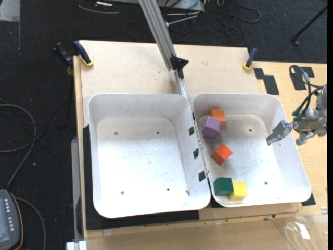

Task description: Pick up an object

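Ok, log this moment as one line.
gripper over right bin edge, holding nothing | five blocks in right bin | none lifted yet

Pale wooden bench [135, 69], left bin [99, 113] and right bin [291, 163] side by side

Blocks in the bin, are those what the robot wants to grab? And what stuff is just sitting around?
For the job:
purple block
orange block by the purple one
orange block in the middle
green block
yellow block
gripper

Just lying about:
left bin
clamps on the board, such as one at the top left
floor cables
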Motion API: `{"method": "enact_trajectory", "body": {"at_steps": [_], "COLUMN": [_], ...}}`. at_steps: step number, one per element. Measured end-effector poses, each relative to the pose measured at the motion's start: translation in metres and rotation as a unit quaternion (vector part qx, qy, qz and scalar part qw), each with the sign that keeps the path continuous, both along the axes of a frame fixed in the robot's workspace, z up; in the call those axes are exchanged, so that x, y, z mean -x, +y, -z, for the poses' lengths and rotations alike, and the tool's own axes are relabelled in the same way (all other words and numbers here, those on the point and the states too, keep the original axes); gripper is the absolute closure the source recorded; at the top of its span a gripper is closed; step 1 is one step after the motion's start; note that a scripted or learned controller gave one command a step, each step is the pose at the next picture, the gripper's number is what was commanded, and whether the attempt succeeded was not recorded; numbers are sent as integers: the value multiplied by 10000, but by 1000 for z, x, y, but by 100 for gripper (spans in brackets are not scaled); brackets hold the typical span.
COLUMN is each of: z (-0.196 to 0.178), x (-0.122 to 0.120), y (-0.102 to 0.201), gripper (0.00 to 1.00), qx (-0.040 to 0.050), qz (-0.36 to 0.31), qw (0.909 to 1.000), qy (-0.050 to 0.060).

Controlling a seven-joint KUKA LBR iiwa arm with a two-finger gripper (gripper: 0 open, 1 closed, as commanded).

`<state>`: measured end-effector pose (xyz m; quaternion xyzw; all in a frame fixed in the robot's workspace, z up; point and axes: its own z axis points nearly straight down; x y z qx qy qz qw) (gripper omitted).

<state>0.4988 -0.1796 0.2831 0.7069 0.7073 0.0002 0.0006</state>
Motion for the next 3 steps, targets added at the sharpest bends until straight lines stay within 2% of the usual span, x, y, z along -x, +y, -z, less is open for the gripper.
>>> {"method": "enact_trajectory", "body": {"at_steps": [1, 2, 3], "z": [11, 141, 191], "x": [-50, -168, -182], "y": [84, 67, 78], "gripper": [0, 0, 0], "qx": [-9, 2, -3], "qz": [-56, -16, -16], "qw": [10000, 10000, 10000], "qy": [-6, 18, 24]}}
